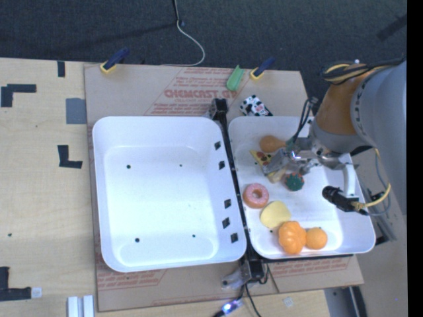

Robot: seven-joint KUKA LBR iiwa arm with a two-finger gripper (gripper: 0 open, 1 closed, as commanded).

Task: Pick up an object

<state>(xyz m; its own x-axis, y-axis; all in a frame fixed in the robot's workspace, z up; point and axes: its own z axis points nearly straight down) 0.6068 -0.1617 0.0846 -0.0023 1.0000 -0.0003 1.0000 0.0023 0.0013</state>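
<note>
Over the right bin (357, 243), the arm (350, 111) reaches down among the toys.

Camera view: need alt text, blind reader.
The gripper is low in the right bin, among small toys near its far side. A pink donut, a yellow piece and two oranges lie nearer. The left bin sits alongside.

Two shallow white plastic bins sit side by side on a brown cardboard sheet (178, 98). The right bin (353, 243) holds a pink ring-shaped doughnut toy (256, 195) near its left wall, a pale yellow wedge (275, 213) just before it, then a large orange fruit (291, 236) touching a smaller orange ball (316, 238). The two-finger metal gripper (285, 164) is above the bin's middle, beside a dark green ball (295, 183).
</note>
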